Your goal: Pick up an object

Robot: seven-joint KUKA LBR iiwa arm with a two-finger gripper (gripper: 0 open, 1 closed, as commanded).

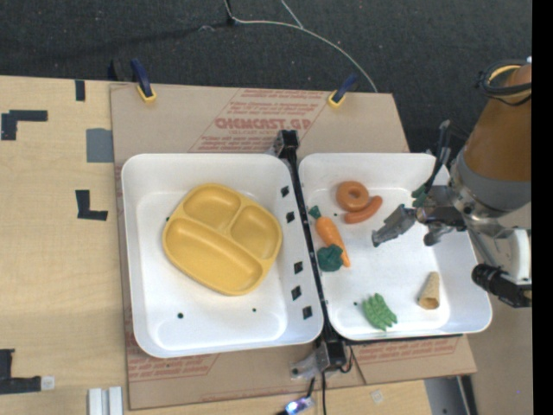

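the grey arm with its orange band reaches in from the right edge of the frame, its gripper [413, 227] hanging over the right bin [471, 322] with fingers spread apart, holding nothing. below it lie a carrot [329, 231], a green leafy piece [378, 310] and a cone [429, 290]. the left bin [138, 318] holds a yellow divided tray [223, 238]; both bins rest on cardboard [259, 119] on the bench.

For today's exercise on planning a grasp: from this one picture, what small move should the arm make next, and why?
Probably a short move left and down toward the orange sausage. The gripper hovers over the right bin with nothing visibly held, and that piece lies nearest, apart from the carrot.
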